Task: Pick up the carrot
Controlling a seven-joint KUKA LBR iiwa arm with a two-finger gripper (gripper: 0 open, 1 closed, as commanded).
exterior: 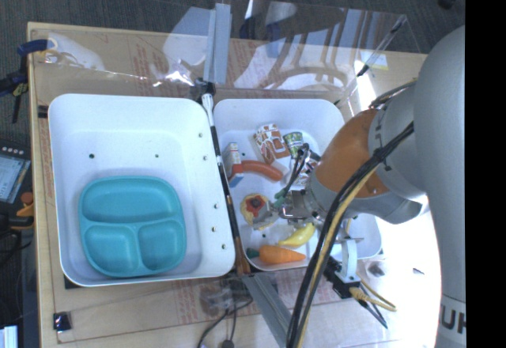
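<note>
Carrot [281, 255]: lying flat on the floor of the right bin [237, 119], at the near edge, thick end pointing to the right. It rests apart from the pincer, with nothing gripping it.

Banana [300, 236]: just behind the carrot, curved, close to touching it.

Pincer [286, 206]: hanging low over the middle of the right bin, above and slightly behind the banana and carrot. Whether it is spread or pressed together cannot be told from this angle; wrist and cables hide much of it.

Round red and yellow item [254, 206]: just left of the pincer. Sausage [256, 170]: lying crosswise behind it. Small printed packets [270, 140]: near the far wall of the same bin, with a green-topped item [294, 138] beside them.

Arm [411, 149]: grey body with orange band [348, 158], entering from the right and covering the right side of that bin.

Left bin [118, 113]: holds a teal divided plate [132, 225] toward its near side.

Bench [118, 77]: brown surface carrying both bins, clear plastic sheeting along the far edge
</note>
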